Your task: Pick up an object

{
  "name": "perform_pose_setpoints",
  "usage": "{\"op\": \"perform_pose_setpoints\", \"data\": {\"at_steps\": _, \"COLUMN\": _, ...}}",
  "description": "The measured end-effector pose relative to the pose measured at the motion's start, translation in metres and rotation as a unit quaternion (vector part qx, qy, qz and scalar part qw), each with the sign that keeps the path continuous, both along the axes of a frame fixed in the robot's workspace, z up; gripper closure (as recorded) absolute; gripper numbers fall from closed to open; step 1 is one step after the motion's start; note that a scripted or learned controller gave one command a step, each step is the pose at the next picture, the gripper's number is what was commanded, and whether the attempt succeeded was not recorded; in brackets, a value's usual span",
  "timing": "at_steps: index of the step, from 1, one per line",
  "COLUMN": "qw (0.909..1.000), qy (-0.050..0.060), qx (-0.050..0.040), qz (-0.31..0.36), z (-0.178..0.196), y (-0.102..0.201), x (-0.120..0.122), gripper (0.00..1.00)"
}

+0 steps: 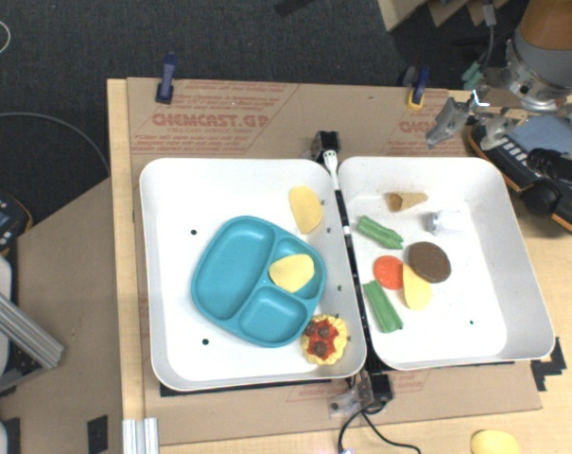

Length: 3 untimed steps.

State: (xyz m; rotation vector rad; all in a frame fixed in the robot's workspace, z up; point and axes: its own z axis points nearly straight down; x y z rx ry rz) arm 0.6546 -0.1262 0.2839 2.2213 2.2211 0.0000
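Two white bins sit side by side on a cardboard-covered bench. The arm (550,26) enters at the upper right of the frame, where its grey body and orange band are cut off by the top and right edges. The gripper (475,116) hangs past the upper right corner of the right bin (512,329), above the cardboard and clear of everything in the bins. Its metal fingers are small and blurred against the clutter behind them — whether they stand apart or together cannot be told, and nothing can be seen between them.

In the left bin (163,282), a blue divided plate (234,287) lies near the middle, with a yellow piece (291,271) resting in its right compartment. Another yellow piece (305,208) lies just above the plate by the bin's right wall, and a red and yellow tart (324,339) sits at the plate's lower right edge.

The right bin holds a tan wedge (405,200), a small grey object (433,221) too blurred to identify, a green pod (378,232), a brown disc (428,261), an orange-red round piece (388,271), a pale yellow piece (417,291) partly tucked under the brown disc, and a second green pod (383,306) toward the lower left. A yellow object (494,442) at the bottom of the frame is cut off by the edge.
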Motion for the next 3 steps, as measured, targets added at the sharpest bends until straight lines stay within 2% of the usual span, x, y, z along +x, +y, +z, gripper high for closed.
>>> {"op": "perform_pose_setpoints", "data": {"at_steps": 1, "qw": 0.9999, "qy": -0.011, "qx": -0.0023, "qz": 0.001, "z": 0.193, "y": 0.011, "x": 0.013, "gripper": 0.00}}
{"op": "perform_pose_setpoints", "data": {"at_steps": 2, "qw": 1.0000, "qy": -0.004, "qx": -0.0019, "qz": 0.001, "z": 0.193, "y": 0.011, "x": 0.013, "gripper": 1.00}}
{"op": "perform_pose_setpoints", "data": {"at_steps": 3, "qw": 1.0000, "qy": 0.007, "qx": 0.0013, "qz": -0.002, "z": 0.073, "y": -0.002, "x": -0.054, "gripper": 1.00}}
